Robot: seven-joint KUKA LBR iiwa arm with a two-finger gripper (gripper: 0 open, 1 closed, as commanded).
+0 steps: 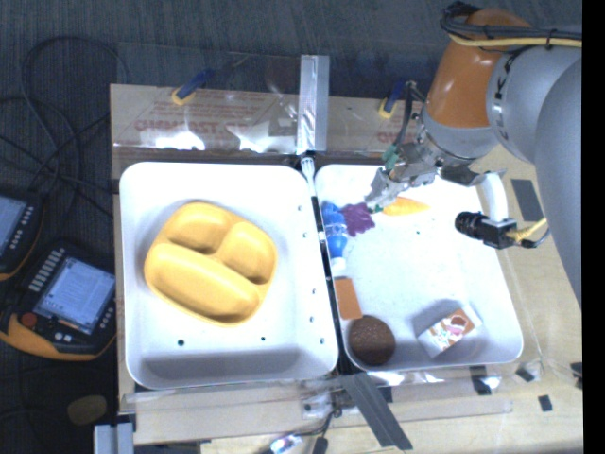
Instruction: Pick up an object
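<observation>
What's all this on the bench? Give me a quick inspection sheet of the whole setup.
Surface: two white bins, left bin and right bin, side by side.
Job's things: yellow lump in the left bin; purple toy, orange carrot-like piece, brown ball, small carton in the right.
Clutter: blue item by the divider.
Gripper: gripper low over the purple toy.
Cables: black leads on the floor.
Surroundings: handheld controller at left.

Yellow loaf (210, 261), purple grapes (357, 218), brown ball (371, 339)
</observation>
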